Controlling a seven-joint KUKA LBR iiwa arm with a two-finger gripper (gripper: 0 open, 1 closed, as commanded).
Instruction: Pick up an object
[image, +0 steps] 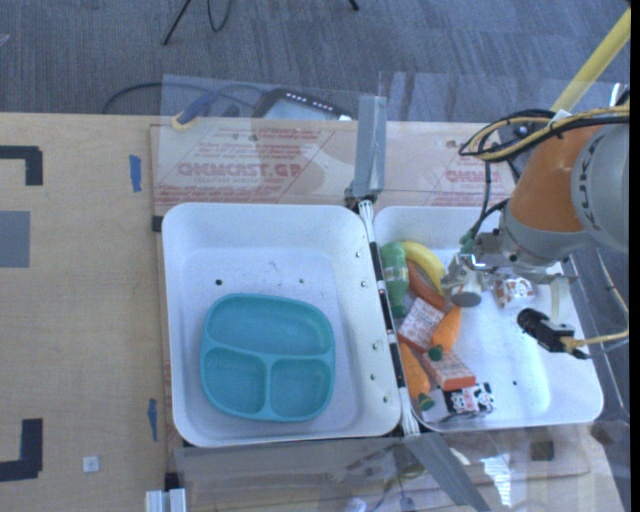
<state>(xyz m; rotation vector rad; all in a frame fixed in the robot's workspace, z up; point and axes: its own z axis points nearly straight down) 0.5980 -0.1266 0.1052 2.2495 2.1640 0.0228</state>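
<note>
Above a tan bench with two white bins, the gripper (468, 285) hovers in the right bin (560, 395), finger state unreadable; a carrot (430, 288) lies just left, its long axis running diagonally.

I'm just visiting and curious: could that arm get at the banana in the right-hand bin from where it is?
Probably yes. The arm hangs over the right bin, the banana lies close beside it with its top uncovered.

Grey arm (605, 190), orange band (545, 185) above wrist (black and yellow cables looped).
</note>
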